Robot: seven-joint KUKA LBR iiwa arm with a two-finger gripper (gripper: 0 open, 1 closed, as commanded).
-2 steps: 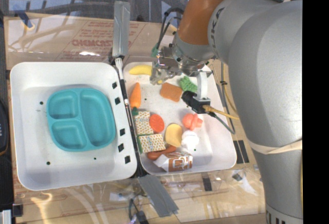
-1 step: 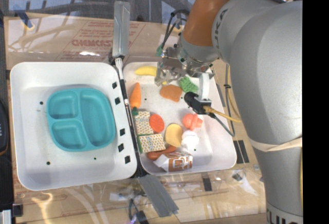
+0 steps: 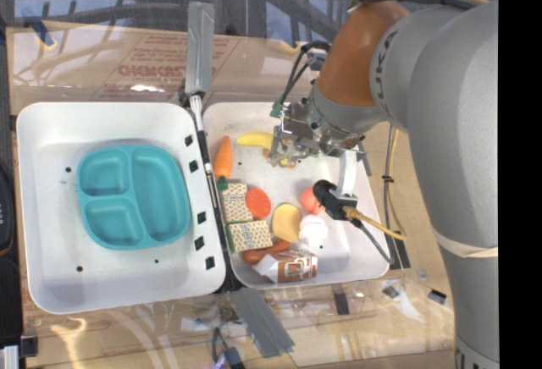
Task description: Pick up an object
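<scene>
Banana (image 3: 254, 140), a yellow toy lying with its long axis roughly left to right, rests near the back of the right bin (image 3: 373, 261), just left of the end effector (image 3: 286, 151). Whether that end effector is open or closed cannot be told from this slant. An orange carrot (image 3: 223, 157) stands just beside the banana's left end, so I judge a short leftward shift is what the pick needs.

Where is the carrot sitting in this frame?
The carrot lies in the right bin, against its left wall by the divider, with the banana just to its right and a cracker box below it.
</scene>
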